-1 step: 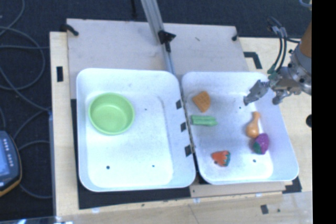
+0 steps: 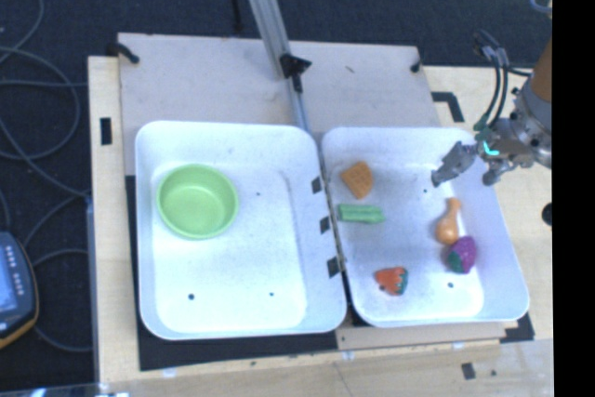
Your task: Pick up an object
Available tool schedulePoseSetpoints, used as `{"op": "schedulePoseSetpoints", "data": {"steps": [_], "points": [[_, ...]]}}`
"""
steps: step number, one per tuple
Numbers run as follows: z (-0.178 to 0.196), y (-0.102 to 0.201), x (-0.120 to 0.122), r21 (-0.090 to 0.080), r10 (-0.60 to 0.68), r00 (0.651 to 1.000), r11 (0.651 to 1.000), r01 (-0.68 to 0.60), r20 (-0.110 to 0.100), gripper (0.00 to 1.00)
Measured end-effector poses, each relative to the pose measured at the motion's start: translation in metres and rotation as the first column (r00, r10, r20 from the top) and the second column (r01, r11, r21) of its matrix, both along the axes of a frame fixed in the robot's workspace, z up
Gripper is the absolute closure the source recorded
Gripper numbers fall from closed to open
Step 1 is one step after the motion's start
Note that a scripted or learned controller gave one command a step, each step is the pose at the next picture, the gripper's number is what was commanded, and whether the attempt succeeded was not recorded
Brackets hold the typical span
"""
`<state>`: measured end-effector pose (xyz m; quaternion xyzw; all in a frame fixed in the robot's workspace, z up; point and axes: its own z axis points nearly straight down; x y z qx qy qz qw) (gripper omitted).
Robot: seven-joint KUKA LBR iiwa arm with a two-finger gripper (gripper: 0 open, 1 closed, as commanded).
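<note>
The two-finger gripper (image 2: 471, 165) hangs at the upper right of the right-hand shallow white bin (image 2: 409, 142). Its fingers are spread wide, one pointing left toward the bin floor and one further right, with nothing between them. This looks like the approach step: no object is gripped yet.

The nearest candidate is the small tan, pear-shaped toy (image 2: 450, 220), just below the gripper in the right part of the frame. A purple and green toy vegetable (image 2: 462, 254) lies just beside its lower end, possibly touching. A red and green toy strawberry (image 2: 391, 279) sits lower centre of that bin, a flat green bar (image 2: 360, 214) lies near the bin's left wall, and an orange-brown chunk (image 2: 357, 178) rests just above the bar.

The next move probably calls for shifting downward in the frame and lowering over the tan toy, with the fingers straddling its narrow neck. The purple toy crowds one side, so closing there could nudge both. The bin's right rim is close. More open floor lies in the middle of the bin.

The left-hand white bin (image 2: 279, 144) holds a round lime-green plastic bowl (image 2: 196, 200).
</note>
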<state>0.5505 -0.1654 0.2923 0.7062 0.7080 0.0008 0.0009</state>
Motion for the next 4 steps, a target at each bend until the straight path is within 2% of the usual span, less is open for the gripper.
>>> {"op": "schedulePoseSetpoints", "data": {"steps": [1, 3, 4], "points": [[-0.043, 0.003, -0.003, -0.002, -0.003, 1.0, 1.0, 0.003, -0.004, 0.0], [-0.142, -0.013, -0.004, -0.001, -0.004, 1.0, 1.0, 0.004, -0.006, 0.0], [-0.128, -0.013, -0.001, -0.001, -0.008, 1.0, 1.0, 0.008, 0.002, 1.0]]}}
